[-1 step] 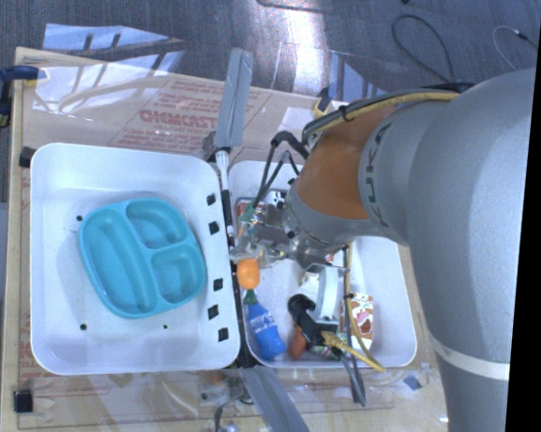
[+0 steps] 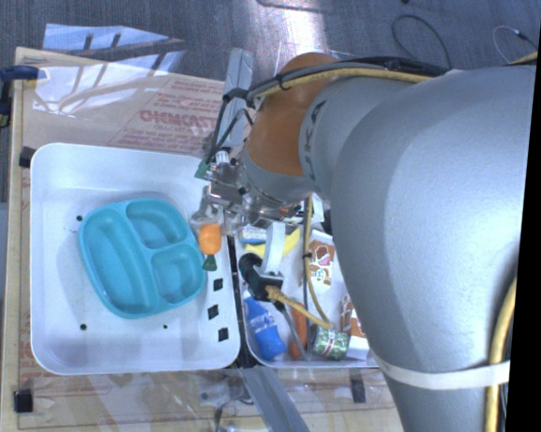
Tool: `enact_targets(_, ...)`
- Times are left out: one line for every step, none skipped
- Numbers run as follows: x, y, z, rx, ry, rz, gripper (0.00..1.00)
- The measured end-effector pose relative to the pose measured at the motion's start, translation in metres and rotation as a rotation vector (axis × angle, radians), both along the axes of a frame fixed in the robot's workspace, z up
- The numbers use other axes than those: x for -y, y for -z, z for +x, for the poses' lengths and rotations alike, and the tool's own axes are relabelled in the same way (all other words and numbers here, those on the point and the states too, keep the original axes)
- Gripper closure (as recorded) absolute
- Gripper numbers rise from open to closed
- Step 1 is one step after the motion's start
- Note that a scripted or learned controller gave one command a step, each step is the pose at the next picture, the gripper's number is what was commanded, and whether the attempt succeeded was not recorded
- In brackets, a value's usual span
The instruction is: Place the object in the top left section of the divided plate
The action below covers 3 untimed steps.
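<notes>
A blue divided plate (image 2: 134, 264) with three sections lies in the left bin (image 2: 56, 192). My gripper (image 2: 211, 226) hangs over the divider between the two bins, just right of the plate's right edge. It is shut on a small orange object (image 2: 209, 241), which sits between the fingertips at the plate's rim. The grey arm with its orange band (image 2: 283, 131) reaches in from the right and hides much of the right bin.
The right bin (image 2: 281, 360) holds several items: a blue bottle (image 2: 265, 330), a green can (image 2: 333, 343), a yellow item (image 2: 277, 249) and a printed packet (image 2: 321, 262). Black markers (image 2: 214, 300) dot the left bin's right wall.
</notes>
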<state>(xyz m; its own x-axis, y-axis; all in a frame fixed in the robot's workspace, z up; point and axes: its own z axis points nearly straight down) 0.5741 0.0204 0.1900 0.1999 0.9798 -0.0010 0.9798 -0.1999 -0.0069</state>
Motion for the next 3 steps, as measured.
enact_targets(0.0,0.0,0.0,0.0,0.0,0.0,0.0)
enact_targets(-0.041,-0.001,0.052,0.005,-0.464,0.002,0.0)
enact_targets(-0.092,0.091,0.01,0.002,-1.053,0.004,0.0)
